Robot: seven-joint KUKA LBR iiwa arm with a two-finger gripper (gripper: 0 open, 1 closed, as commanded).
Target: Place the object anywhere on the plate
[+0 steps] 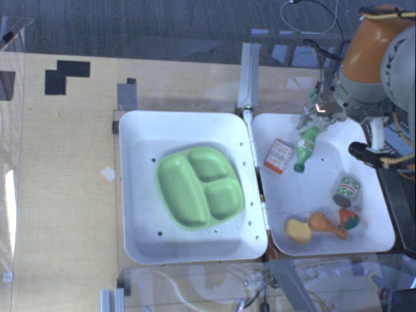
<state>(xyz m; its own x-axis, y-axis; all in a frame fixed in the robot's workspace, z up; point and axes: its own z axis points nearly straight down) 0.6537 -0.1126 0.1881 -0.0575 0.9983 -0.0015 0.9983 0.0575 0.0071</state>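
Hovering gripper is gripping green bottle by its neck.
Green plate is waiting at nine o'clock.

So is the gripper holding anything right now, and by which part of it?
Apparently the green plastic bottle: the gripper sits at its upper end, so the hold looks to be near that end, though the contact itself is too small to see clearly.

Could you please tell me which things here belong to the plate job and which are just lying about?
Job: green bottle hanging from the tool; green plate in the left bin.

Lying about, right bin: red-and-white packet, small can, yellow toy, orange drumstick, carrot.
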